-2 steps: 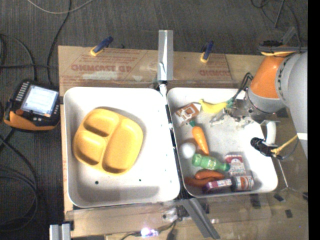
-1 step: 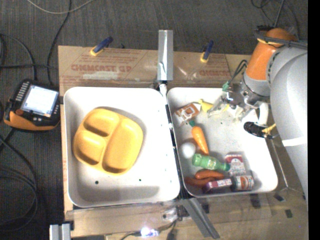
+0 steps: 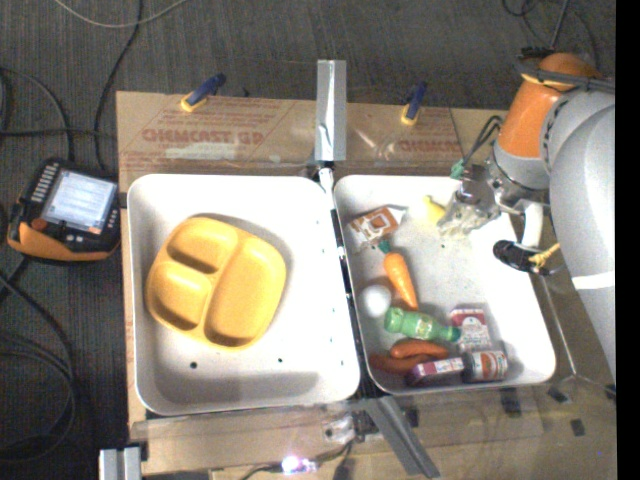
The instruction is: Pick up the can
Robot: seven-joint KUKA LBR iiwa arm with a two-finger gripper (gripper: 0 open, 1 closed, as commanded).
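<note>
The tool (image 3: 462, 218), its state impossible to tell, hangs at the right bin's (image 3: 545, 363) one o'clock; it should travel toward five o'clock and descend squarely over the can (image 3: 470, 322)

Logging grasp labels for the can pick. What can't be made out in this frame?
- pincer, camera view: fingers too blurred and small to tell open from shut.
- can, camera view: label too small to read; lying at the right bin's front edge.
- small yellow item, camera view: too small to identify, and the pincer partly covers it.
- arm, camera view: cut off by the right edge.
</note>
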